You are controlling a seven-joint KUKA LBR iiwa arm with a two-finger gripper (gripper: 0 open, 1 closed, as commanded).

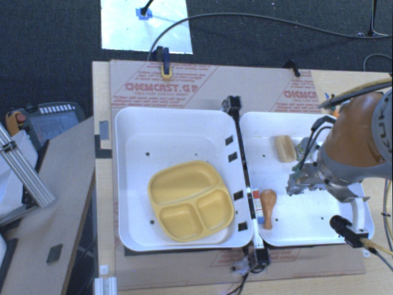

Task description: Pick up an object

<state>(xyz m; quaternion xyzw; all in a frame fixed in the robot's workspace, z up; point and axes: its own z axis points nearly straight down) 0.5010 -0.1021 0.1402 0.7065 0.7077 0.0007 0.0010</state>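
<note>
Glossy yellow three-compartment tray point(191, 200) lies in smooth left bin point(132, 165).

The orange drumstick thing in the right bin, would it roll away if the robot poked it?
Probably a little. The drumstick has a round fat end and a thin end, so a poke would likely swing it round rather than roll it far. It looks like smooth plastic, so it might slip. It lies close to the right bin's left wall, which should stop it.

right bin point(319, 229): open floor at front | obstacles: drumstick point(268, 206) by left wall, bread point(284, 148) at back
</note>
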